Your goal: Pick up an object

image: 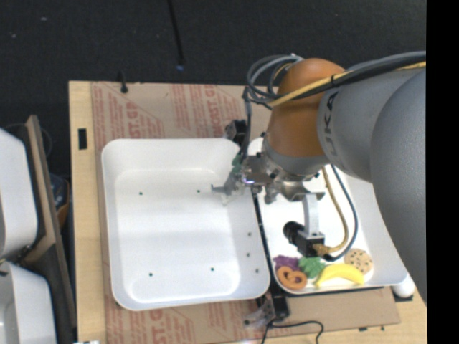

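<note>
My gripper (pixel 228 186) hangs over the right edge of the left white bin (pixel 172 221), close to the wall between the two bins. A small green patch shows beside it at the wrist, and I cannot tell what it is. Toys lie in the front corner of the right bin (pixel 380 249): a yellow banana (pixel 337 276), a speckled cookie (pixel 358 261), an orange ring-shaped donut (pixel 292 279), a green leafy piece (pixel 312 266) and a purple piece (pixel 286 263). The arm hides most of the right bin's back half.
Both bins rest on a cardboard sheet (pixel 165 113) on the bench. White containers (pixel 14 192) stand past the bench's left edge. Cables and a small dark clip (pixel 276 308) lie at the front edge below the bins.
</note>
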Controlling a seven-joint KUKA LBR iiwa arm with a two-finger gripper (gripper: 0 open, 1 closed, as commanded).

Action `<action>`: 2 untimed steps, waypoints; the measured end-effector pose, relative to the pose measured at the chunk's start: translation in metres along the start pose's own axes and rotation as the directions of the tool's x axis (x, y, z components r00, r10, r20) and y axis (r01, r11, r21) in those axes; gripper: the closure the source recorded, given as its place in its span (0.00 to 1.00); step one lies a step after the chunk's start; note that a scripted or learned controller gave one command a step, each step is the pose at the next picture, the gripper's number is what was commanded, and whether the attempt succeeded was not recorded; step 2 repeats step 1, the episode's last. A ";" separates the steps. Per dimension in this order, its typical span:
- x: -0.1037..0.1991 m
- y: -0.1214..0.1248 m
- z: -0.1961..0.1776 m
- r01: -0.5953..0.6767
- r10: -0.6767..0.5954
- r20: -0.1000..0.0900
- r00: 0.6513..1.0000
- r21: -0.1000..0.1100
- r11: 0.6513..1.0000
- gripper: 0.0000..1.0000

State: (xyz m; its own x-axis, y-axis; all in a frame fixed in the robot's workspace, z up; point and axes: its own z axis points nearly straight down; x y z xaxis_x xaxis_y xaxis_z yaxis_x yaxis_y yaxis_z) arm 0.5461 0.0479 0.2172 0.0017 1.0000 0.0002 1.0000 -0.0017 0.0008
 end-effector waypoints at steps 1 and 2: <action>-0.077 -0.056 0.017 -0.006 0.006 0.000 1.000 0.002 1.000 0.00; -0.077 -0.056 0.017 -0.006 0.006 0.000 1.000 0.002 1.000 0.00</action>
